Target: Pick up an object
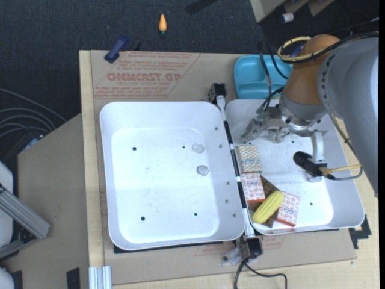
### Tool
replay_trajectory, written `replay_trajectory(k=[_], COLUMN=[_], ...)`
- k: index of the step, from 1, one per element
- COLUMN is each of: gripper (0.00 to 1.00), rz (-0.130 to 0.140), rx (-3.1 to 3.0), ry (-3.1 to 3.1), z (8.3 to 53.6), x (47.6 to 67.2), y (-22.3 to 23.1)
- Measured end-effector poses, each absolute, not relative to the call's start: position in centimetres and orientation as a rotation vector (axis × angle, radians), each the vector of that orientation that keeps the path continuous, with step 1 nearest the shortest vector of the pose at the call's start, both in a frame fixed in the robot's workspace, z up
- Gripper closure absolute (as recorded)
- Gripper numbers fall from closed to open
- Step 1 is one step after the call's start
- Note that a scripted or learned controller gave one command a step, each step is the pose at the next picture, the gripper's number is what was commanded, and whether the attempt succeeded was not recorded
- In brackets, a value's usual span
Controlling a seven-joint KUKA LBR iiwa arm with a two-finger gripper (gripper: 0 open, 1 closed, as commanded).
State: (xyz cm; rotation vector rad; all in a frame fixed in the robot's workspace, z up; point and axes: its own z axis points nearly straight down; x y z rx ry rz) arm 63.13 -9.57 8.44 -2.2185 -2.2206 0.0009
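The pincer (264, 129) is held low in the right bin (343, 212), far end; its state cannot be told. The boxes (251, 173) and corn (268, 206) crowded along the bin's left wall may be nudged, not gripped.

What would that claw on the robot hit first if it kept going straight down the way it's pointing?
Probably the bare floor of the right bin. The gripper points down over the bin's upper left part, above the small patterned box, though its height is hard to judge.
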Motion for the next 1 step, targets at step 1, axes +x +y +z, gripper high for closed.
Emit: replay_trajectory(k=[1], gripper=[0.00], rz=[-0.001], rx=[-2.222], ry=[-2.222], z=[19.32], x=[59.39], y=[-8.91])
